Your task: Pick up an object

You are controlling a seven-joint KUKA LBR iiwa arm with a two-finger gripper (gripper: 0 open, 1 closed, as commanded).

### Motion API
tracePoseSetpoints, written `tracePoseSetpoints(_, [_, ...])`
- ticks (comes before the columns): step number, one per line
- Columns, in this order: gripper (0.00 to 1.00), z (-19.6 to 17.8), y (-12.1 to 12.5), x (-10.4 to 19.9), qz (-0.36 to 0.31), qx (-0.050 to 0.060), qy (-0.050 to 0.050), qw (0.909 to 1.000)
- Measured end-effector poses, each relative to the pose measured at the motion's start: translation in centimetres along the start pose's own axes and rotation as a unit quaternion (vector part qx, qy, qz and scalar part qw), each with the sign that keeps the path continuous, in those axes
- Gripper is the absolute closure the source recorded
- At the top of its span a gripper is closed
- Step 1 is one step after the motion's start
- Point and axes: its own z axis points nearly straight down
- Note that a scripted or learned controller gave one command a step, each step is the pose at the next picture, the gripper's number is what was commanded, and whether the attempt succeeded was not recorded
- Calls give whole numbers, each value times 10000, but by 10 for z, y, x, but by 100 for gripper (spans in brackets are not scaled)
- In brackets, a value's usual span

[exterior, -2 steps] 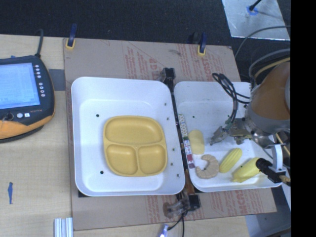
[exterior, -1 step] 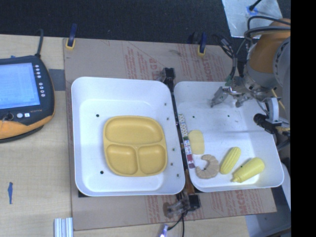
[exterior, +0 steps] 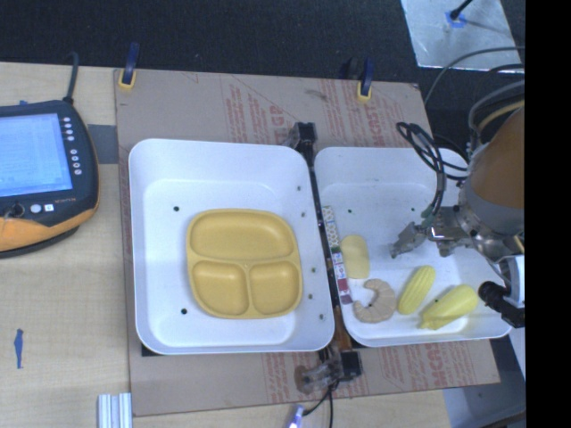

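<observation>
In the right bin (exterior: 375, 172) lie a pale yellow block (exterior: 355, 256), a tan curled shrimp-like piece (exterior: 375, 300), a small corn cob (exterior: 416, 290) and a larger yellow piece (exterior: 451, 305). My gripper (exterior: 419, 249) hangs over the bin's right half, just above and behind the corn cob. Its grey fingers (exterior: 403, 243) are spread open with nothing between them. The arm, grey with an orange band (exterior: 504, 163), comes in from the right edge.
The left bin (exterior: 161, 168) holds a yellow divided plate (exterior: 243, 263). A tablet-like pendant (exterior: 40, 172) rests on the bench at the far left. Black cables (exterior: 426, 145) loop over the right bin's back rim.
</observation>
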Motion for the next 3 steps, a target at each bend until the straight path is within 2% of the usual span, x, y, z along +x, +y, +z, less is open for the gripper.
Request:
tracePoseSetpoints(1, [0,60,-44,-6,-1,6,5,10000])
tracePoseSetpoints(2, [100,49,-44,-7,-24,11,-1,10000])
tracePoseSetpoints(3, [100,-42,-24,82,-11,-11,11,10000])
